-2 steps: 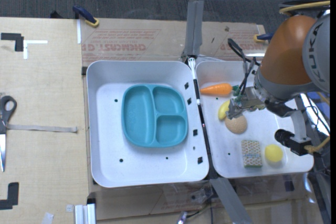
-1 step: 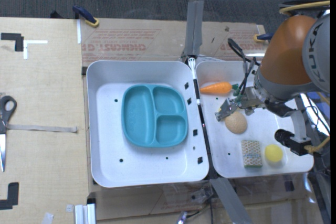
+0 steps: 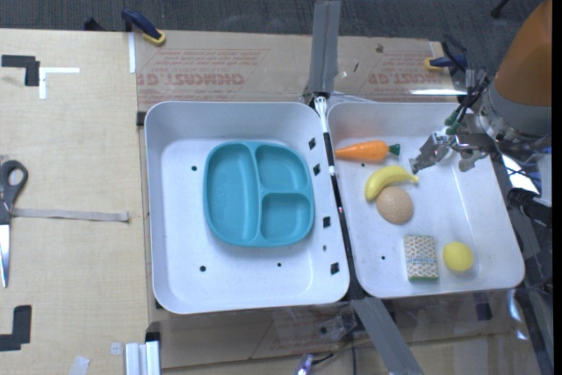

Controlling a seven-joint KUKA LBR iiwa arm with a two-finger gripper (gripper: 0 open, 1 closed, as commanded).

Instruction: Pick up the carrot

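Overall, the wooden surface [image 3: 70, 277] carries two shallow white plastic bins side by side. The left bin [image 3: 171, 215] holds a teal three-compartment plastic tray [image 3: 260, 193]. The right bin [image 3: 479, 224] holds the food items.

The grey arm with its orange band [image 3: 527, 66] enters from the right edge of the view, and its metal two-finger hand [image 3: 430, 156] hangs over the upper part of the right bin. How far the hand is parted cannot be told at this angle; nothing is seen held in it, and it appears to touch none of the items.

The small orange carrot with a green stem end [image 3: 363, 151] lies near the upper left corner of the right bin, close to the divider between the bins. Its long axis runs roughly left to right across the view, pointed tip toward the divider and green end toward the hand. The carrot lies to the left of the hand in this view, near but apart from it.

Below the carrot lie a curved yellow banana [image 3: 389, 181] and a tan egg-shaped object [image 3: 395, 205], just beside each other. Further down are a small green-and-white patterned box [image 3: 421, 257] and a round yellow lemon [image 3: 457, 256].

Judgement: the coming move calls for a leftward shift and descent, closing across the carrot's short axis while clearing the banana.
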